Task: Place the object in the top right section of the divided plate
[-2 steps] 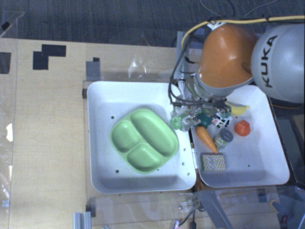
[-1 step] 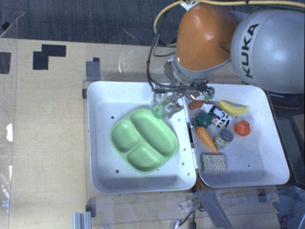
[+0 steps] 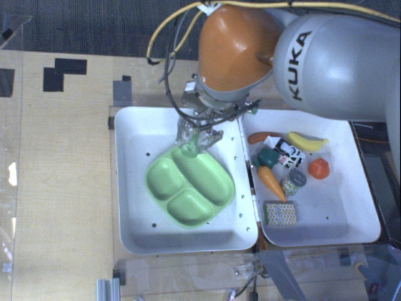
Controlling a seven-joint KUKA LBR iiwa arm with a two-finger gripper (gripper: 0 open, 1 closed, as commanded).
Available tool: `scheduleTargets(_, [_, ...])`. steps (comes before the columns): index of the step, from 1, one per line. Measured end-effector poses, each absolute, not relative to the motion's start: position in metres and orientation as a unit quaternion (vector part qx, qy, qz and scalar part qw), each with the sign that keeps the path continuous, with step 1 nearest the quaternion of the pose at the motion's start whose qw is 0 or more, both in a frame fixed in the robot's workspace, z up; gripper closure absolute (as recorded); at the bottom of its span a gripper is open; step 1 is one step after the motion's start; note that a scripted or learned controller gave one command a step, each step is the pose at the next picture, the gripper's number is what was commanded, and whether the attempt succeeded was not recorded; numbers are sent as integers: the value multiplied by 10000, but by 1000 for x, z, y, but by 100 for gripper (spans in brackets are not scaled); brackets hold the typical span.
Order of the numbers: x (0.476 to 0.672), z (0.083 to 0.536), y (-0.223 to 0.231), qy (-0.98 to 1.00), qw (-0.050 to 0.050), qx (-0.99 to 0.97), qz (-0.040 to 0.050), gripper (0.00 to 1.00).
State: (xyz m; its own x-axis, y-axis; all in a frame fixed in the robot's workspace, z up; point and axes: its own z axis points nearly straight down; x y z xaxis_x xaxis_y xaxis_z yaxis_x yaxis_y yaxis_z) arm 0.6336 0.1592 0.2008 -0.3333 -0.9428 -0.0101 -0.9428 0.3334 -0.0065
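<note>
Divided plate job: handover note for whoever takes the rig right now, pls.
Gripper: down over the upper edge of the green divided plate in the left bin. Nothing visibly between its fingers; open or shut not clear from this angle.
Plate: tilted in the bin, all three sections look bare.
Right bin: banana, carrot, red tomato-like piece, a small jar, a patterned sponge, a black and white packet.
Done: no object placed that I can see.
Left: get an object into the plate's top right section; confirm the grip first.
</note>
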Motion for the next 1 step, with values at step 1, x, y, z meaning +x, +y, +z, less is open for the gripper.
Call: scheduleTargets(1, [552,123,139,8243,169,-5659,-48,100])
